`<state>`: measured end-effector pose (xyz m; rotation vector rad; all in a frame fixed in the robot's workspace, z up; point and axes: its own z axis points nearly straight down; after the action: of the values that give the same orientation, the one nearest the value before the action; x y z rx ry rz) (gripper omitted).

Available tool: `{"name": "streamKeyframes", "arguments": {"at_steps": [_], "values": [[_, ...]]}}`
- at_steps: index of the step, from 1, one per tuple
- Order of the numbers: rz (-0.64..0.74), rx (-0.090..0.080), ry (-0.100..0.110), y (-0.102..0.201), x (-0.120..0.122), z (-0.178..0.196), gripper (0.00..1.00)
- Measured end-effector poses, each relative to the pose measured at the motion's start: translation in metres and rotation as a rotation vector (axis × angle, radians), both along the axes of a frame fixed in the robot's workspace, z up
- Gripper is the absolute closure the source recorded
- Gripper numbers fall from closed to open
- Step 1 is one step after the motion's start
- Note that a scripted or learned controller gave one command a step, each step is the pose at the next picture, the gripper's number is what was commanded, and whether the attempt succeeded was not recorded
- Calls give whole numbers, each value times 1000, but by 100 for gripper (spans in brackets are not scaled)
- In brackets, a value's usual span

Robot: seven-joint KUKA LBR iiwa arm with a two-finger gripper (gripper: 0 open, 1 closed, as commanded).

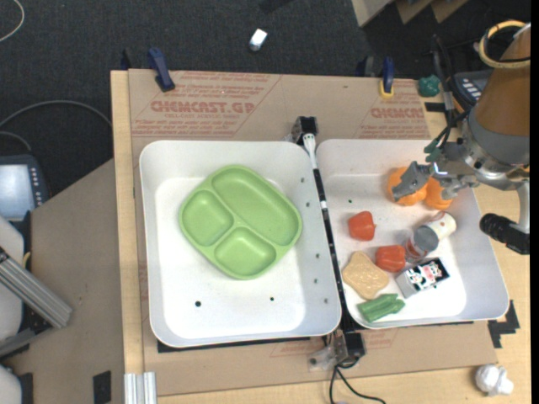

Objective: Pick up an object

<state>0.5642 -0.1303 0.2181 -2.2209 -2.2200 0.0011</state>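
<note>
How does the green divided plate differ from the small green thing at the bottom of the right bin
The green divided plate is large, rounded and pale green, alone in the left bin. The small green thing is darker, narrow and elongated, beside other items in the right bin. Both are green and lie flat.

— What do you see of your arm?
— You see a rounded grey arm segment [503,133] topped by a broad orange band [511,91], with a yellowish ring above it.
— And lower down?
— Your grey metal two-finger gripper [421,178] looks angular, with a teal fitting and thin dark cables beside its wrist.
</note>
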Motion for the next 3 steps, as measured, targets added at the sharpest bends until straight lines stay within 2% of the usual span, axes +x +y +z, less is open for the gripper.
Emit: {"name": "streamKeyframes", "arguments": {"at_steps": [1, 2, 3], "values": [[14, 7, 9, 143, -70, -22, 0], [-5, -4, -4, 75, -39, -34, 0], [2, 2, 4, 107, -66, -34, 0]]}}
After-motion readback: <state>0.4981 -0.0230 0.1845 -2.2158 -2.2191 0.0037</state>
